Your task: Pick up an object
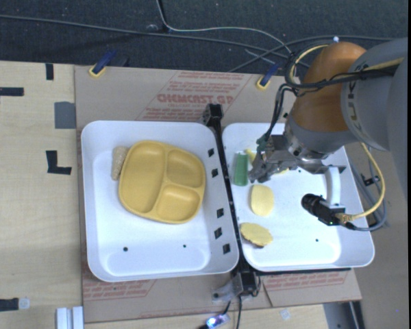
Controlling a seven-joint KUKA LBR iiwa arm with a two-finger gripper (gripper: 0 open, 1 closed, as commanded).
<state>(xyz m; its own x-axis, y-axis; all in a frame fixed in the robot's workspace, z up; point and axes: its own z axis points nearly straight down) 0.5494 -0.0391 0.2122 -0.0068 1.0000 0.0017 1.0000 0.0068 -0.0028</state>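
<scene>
My gripper [260, 170] hangs low over the left part of the right bin [308, 252], close to a green object [240, 168] that stands by the bin's left wall. A small yellow piece [251, 156] peeks out just beside the gripper. A pale yellow slice [262, 200] lies right below the gripper, and a darker yellow piece [256, 234] lies nearer the front edge. The wrist hides the fingers.
The left bin [109, 252] holds a yellow divided plate [162, 181] with a tan sponge-like block [118, 163] tucked under its left edge. A black divider [222, 184] runs between the bins. Cardboard lies under both bins.
</scene>
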